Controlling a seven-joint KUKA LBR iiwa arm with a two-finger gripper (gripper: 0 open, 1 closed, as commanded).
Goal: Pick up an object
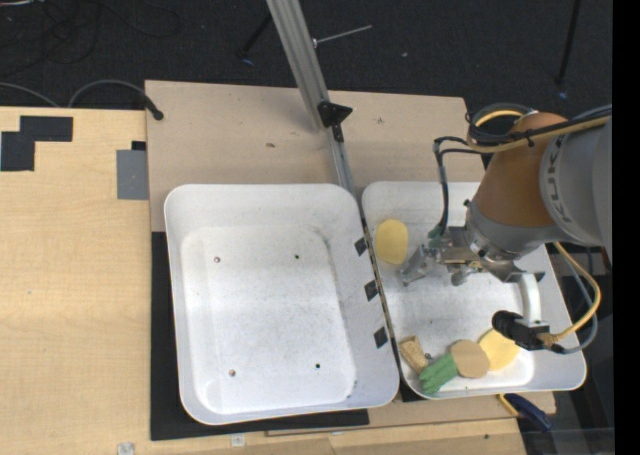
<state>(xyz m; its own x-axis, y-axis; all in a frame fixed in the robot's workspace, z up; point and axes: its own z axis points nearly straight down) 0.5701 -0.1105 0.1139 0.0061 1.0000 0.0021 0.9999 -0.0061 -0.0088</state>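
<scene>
The arm (545, 188) reaches in from the right and hangs over the right bin (560, 375), its orange band above the wrist. The gripper (428, 261) sits low over the bin's upper middle, pointing toward the bin's left wall, and I cannot tell how its jaws stand: the metal parts there are small and blurred together. Nothing shows between them. A yellow ball (391, 241) lies near the left wall of the right bin, toward its far end, just beside the gripper and apart from it or barely touching; which one I cannot tell. Along the bin's near edge lie four more things in a row: a small tan block (411, 351) near the left corner, a green piece (437, 374) just beside it, a tan disc (468, 358) touching the green piece, and a yellow block (499, 350) right of the disc. A black cable end (510, 324) of the arm hangs just above the yellow block. The left bin (190, 213) stands beside the right one, their walls touching, with black clips (371, 290) along the shared edge. A slanted metal rail (300, 48) rises from the bench (240, 133) behind the bins.
</scene>
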